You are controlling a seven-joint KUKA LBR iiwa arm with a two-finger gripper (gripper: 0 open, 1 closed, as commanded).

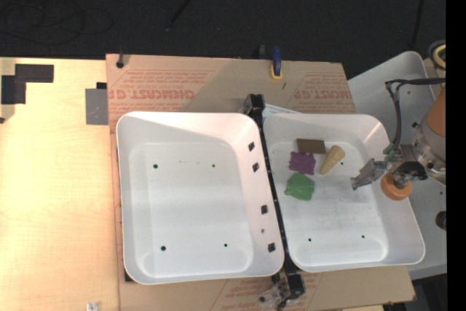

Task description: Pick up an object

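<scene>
- Over the right edge of the right bin [408, 258], the end effector [364, 177] reaches in from the arm [445, 116]; whether it is apart or together I cannot tell, and nothing can be made out in its grip.
- Four small things lie in a cluster in the far half of the right bin, nearer its left wall: a brown block [311, 146], a purple block [302, 162] touching it on the near side, a green lump [300, 187] just nearer again, and a tan cone [331, 159] just beside the brown block on the right.
- Any of these could serve as the object to pick; the tan cone lies nearest the end effector and has open floor on its right side.
- All four look light. The green lump looks soft and irregular, so it may squash or roll. The cone tapers, so a grip across its wide end seems safer than one near the tip, where it could squirt out.
- The two blocks touch, so closing on one may nudge the other.
- An orange round thing [395, 188] sits by the wrist at the bin's right rim; I cannot tell what it is.
- The left bin [131, 156] stands alongside, on brown cardboard [218, 87] laid on the worktop [51, 178].
- Printed red lettering runs across the cardboard, upside down from this view; it is too blurred to read with confidence.
</scene>
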